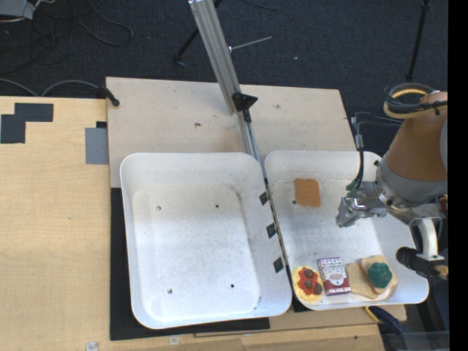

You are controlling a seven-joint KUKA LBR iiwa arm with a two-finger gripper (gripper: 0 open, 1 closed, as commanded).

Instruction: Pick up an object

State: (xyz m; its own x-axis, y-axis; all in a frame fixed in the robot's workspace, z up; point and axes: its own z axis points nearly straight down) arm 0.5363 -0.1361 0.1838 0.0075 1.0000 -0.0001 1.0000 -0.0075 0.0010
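Note:
The right bin (289,168) holds a tan square piece like toast (308,192) near its far middle. Along its near edge lie a round yellow piece with red toppings (308,284), a small red and white box (333,276), and a tan piece with a green lump on it (377,276). My gripper (352,212) hangs over the right part of this bin, to the right of the toast and above the box. Nothing shows between its fingers.
The left bin (191,240) sits beside the right one, with black clips (271,229) along their shared edge. A grey metal rail (219,50) slants up from the bins' far junction. The arm's orange band (417,141) stands at the right.

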